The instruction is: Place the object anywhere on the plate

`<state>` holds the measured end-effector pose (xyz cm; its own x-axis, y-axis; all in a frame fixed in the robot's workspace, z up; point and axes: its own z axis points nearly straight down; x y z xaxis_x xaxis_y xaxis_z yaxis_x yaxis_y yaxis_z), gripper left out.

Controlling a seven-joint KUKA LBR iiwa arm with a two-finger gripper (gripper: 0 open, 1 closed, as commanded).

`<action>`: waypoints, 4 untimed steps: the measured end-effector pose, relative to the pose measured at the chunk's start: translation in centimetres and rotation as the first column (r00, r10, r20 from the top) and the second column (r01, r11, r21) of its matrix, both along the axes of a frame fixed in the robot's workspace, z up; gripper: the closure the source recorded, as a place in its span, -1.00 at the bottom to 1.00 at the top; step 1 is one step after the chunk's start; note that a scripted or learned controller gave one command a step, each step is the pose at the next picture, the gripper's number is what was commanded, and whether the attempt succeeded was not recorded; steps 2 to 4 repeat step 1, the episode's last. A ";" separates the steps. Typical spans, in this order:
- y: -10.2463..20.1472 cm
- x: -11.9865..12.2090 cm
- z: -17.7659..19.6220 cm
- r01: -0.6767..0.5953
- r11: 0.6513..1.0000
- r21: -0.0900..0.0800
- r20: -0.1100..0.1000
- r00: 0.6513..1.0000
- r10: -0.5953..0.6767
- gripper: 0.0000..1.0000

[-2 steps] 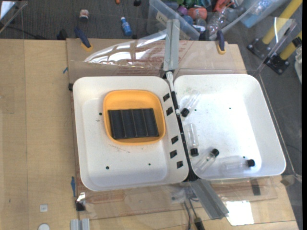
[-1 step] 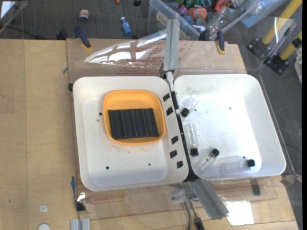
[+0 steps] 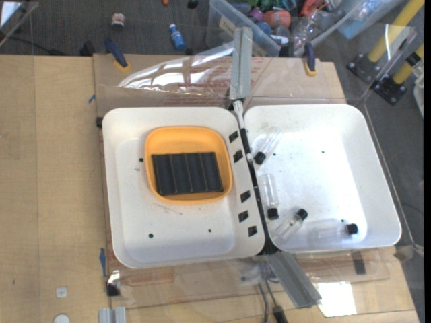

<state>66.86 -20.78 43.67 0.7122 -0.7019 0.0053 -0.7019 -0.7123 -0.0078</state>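
The ridged black rectangular block (image 3: 186, 173) already lies on the orange plastic plate (image 3: 189, 135) in the left white bin (image 3: 128, 247). Gripper state: cannot tell. Risk: a further pick could drag the block off.

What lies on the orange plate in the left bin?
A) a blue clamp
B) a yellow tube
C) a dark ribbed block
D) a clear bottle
C: a dark ribbed block rests on the orange plate in the left bin; the clear bottles lie in the right bin.
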 end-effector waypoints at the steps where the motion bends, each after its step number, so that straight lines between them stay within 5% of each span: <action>1: -0.3 0.0 -0.1 -0.337 0.941 -0.001 -0.002 0.941 0.337 1.00; 4: -0.3 0.0 -0.1 -0.337 0.941 -0.001 -0.002 0.941 0.337 1.00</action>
